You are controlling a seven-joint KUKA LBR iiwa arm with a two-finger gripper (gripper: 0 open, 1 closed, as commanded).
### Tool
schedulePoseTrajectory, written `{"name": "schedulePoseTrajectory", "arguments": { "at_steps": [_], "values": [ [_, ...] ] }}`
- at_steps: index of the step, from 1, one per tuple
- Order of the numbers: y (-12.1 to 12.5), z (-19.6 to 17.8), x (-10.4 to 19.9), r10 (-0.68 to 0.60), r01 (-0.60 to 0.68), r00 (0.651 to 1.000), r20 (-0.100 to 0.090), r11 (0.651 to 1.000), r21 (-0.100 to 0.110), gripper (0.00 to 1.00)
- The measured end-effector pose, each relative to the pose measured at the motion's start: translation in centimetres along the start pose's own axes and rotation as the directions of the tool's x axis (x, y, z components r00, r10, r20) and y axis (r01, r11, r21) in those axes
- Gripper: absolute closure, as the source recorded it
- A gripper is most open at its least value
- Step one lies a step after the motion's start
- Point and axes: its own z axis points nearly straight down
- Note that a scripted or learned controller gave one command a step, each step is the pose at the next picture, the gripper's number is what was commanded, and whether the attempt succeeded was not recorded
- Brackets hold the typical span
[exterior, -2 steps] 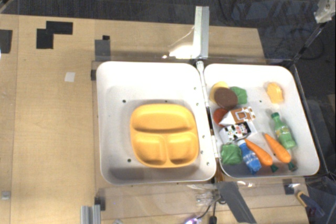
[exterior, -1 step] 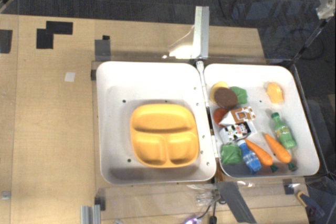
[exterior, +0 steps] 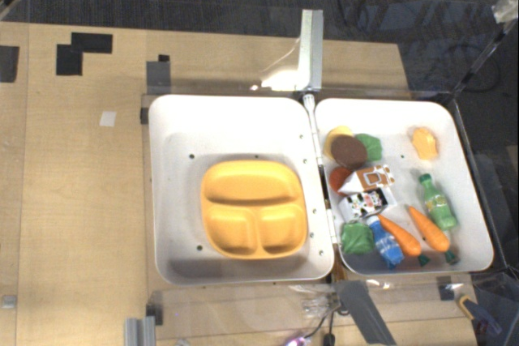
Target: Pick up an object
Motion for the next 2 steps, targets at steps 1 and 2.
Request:
{"name": "schedulePoseTrajectory", "arguments": {
  "at_steps": [1,2],
  "values": [
    [-3.1,2.7,-0.7,-0.091,0.092,0.996,-0.026,0.995,0.041,1.00],
    [-1.0,3.9,-1.0,-0.291,0.292,0.956,-0.030,0.956,0.029,1.00]
  ]
}}
